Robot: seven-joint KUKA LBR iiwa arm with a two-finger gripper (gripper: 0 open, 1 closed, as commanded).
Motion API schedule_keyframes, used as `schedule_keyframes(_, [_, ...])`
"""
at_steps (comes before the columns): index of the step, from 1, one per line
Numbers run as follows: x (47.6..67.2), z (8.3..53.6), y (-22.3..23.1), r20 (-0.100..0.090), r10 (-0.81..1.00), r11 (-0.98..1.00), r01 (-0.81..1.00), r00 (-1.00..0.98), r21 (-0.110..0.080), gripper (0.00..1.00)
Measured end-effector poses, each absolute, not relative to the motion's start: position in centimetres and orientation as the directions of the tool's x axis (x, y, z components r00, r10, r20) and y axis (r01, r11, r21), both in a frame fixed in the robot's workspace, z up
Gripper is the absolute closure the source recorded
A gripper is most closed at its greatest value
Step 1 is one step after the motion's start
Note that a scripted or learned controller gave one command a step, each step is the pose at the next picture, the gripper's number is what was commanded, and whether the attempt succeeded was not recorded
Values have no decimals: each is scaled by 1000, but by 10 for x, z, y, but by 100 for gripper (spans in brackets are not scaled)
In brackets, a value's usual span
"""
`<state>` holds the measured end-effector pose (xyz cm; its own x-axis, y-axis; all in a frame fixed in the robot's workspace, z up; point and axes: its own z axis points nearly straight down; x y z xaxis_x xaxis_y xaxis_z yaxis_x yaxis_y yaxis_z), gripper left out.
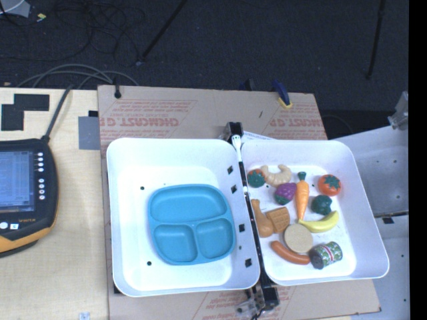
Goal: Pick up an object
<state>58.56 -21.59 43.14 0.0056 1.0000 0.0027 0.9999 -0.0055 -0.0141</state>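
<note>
Gripper state cannot be told; no toy is lifted, so the whole pick is left to do. On the arm's side, the right bin [363, 245] holds the can [325, 254] nearest, then sausage [289, 253], banana [319, 223], carrot [302, 200] and tomato [329, 185]. Beyond it, the left bin [127, 179] holds a tray [191, 222].

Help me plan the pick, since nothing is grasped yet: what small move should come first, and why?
Probably bring the arm in from the right over the right bin, above the tomato. All the toy food lies there, and the tomato sits near the right edge with some bare floor around it. The left bin holds a blue divided plate.
</note>
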Motion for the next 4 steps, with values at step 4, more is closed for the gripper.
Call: schedule_keyframes(4, [643,386,-212,5,1000,0,1000,0,-18,100])
